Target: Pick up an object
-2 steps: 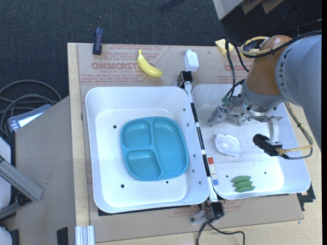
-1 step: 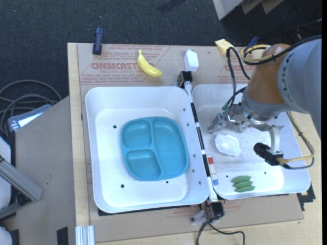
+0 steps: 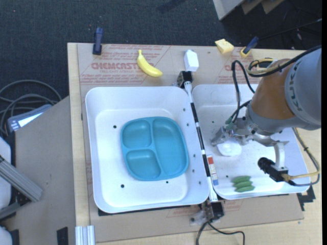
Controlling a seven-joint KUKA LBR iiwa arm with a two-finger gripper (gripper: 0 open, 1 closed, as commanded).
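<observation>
The white object [image 3: 229,149] is lying in your right bin [image 3: 286,188], with the pincer [image 3: 228,135] hovering just at its 12 o'clock, grip state impossible to tell, and a green pod [image 3: 243,183] sitting at its 5 o'clock.

Bright, even light from overhead. The white bins [image 3: 102,137] nearly wash out, with faint soft shadows inside their walls. The floor [image 3: 41,14] stays dim and grainy. The arm [image 3: 286,96] looks slightly soft; the picture's edges are coarse, low in detail.
</observation>
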